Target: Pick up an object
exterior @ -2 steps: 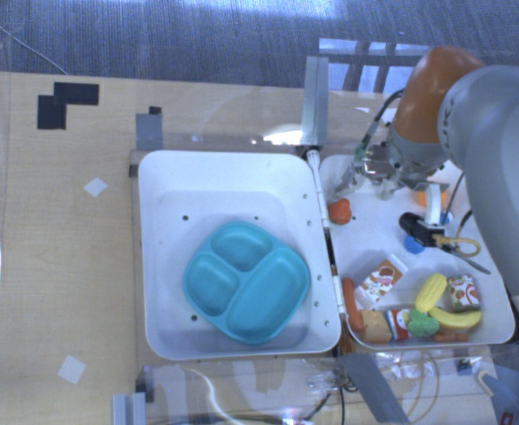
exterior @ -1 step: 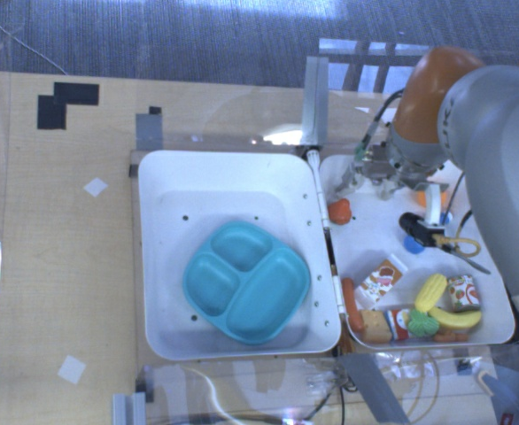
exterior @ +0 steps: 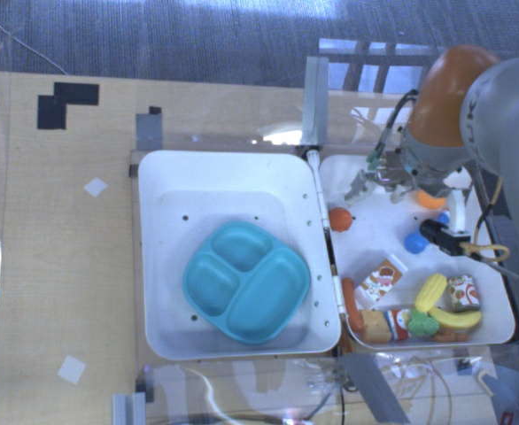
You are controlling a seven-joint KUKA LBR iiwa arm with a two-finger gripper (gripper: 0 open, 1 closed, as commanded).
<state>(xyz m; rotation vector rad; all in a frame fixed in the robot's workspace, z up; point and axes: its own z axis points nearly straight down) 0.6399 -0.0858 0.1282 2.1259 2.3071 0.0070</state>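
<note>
My gripper (exterior: 376, 184) hangs over the back of the right bin (exterior: 366, 237), with its fingers apart and nothing between them. A small orange-red ball (exterior: 339, 219) lies just below and left of it, near the bin's left wall. A blue piece (exterior: 416, 241) sits to the lower right of the gripper, and an orange piece (exterior: 431, 199) is partly hidden behind the wrist. Along the bin's front lie a red and white carton (exterior: 383, 282), a yellow corn cob (exterior: 430, 292), a banana (exterior: 455, 318) and several other toy foods.
The left bin (exterior: 166, 237) holds a blue divided plate (exterior: 246, 280). A raised wall divides the two bins (exterior: 323, 237). Cables and a black fitting (exterior: 445, 235) hang off the arm over the right bin's right side. Metal posts stand behind the bins.
</note>
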